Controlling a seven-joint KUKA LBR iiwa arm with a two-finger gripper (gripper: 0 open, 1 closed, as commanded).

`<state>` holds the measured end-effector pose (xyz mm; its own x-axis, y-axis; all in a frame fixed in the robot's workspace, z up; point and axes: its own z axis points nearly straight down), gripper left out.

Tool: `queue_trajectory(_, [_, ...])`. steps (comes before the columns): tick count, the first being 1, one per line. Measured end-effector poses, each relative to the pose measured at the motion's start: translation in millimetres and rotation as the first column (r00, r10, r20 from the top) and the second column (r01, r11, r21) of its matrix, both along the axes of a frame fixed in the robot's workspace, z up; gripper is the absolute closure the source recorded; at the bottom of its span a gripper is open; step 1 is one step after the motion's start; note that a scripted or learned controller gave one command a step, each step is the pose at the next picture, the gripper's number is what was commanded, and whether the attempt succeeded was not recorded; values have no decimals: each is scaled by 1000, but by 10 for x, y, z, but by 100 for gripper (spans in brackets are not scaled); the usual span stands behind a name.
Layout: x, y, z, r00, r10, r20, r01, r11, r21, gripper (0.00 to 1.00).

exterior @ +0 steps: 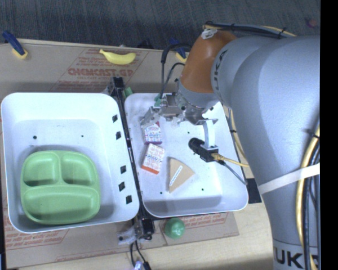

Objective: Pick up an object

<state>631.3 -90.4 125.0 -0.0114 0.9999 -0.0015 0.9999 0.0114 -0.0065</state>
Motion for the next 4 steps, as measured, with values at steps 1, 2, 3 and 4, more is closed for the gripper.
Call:
queue_trajectory(1, [3,4,103,1000,3,-1,-3,1000,0,100])
queue_trajectory(2, [3,4,103,1000,3,-1,-3,1000,-1,0])
queue_trajectory(3, [7,8,206,1000,5,-1,-5,1000,-1,100])
queue_trajectory(4, [94,882,675,1000,-2,5,2,1000,2,100])
